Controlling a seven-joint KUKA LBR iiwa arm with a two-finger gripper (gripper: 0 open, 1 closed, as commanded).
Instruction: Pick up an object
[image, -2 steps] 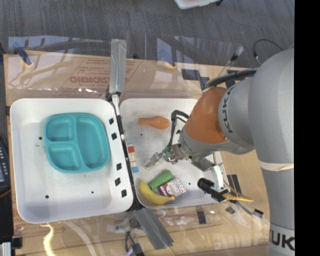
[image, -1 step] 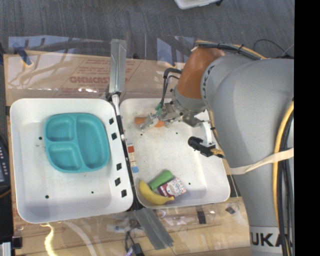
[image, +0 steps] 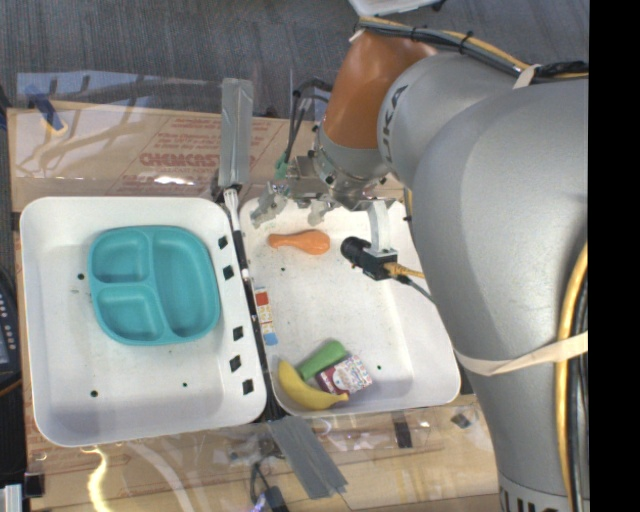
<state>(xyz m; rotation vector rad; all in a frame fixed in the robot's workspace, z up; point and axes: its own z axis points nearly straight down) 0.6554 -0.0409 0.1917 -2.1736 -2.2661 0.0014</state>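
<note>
- Arm comes in from the right, big grey body covering the right side of the bench; orange band sits over the far edge of the right bin.
- Gripper hangs at the far-left corner of the right bin, pointing down at the bin floor.
- Fingers are spread apart, nothing between them (light-coloured tips, a clear gap between the two).
- Orange drumstick-shaped toy lies on the right bin's floor just near of the fingertips, long axis running left-right. Apart from the gripper, not touching it as far as I can see.
- Black cable connector hangs off the wrist just right of the orange toy, with a thin orange lead trailing right.
- Near-left corner of the right bin: banana, green block leaning over it, small red-and-white packet touching the block's right side. All three bunched together, well apart from the gripper.
- Left bin holds a teal divided plate, three compartments, lying flat toward the far half.
- Row of black clips and a small red-white label run along the divider between the bins.
- Cardboard sheet lies beyond the left bin.
</note>
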